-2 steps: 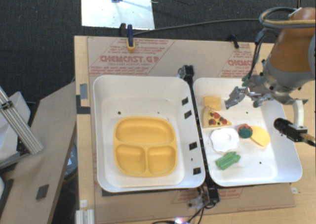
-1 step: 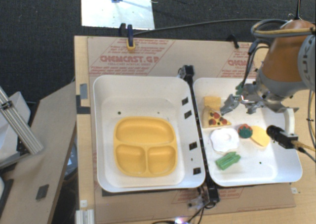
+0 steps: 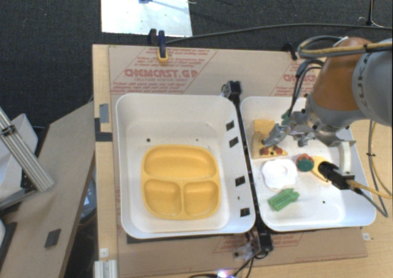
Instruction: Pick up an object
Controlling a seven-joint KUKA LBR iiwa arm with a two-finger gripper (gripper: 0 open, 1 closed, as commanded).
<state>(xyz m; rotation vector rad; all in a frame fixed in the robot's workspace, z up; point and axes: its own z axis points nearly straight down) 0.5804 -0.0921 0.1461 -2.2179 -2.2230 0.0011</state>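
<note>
So the pincer is down in the right bin, hovering right at the lower edge of the yellow wedge, which looks like a toy cheese slice. Can't tell from this angle whether it's spread or pressed together, too small and dark.

Using the wedge as the landmark: there's something small and reddish just below it, partly under the pincer, hard to make out. Further below sits a white round piece, then a green ridged block below that. Off to the lower right, a red-and-green strawberry-ish thing touching a yellow banana shape.

My guess is the wedge is the target. Probably light, hard plastic, a bit slick, not fragile. It lies flat, so I'd pinch across its two straight sides near the thick end, otherwise it'll squirt out. The yellow divided tray sits over in the left bin.
</note>
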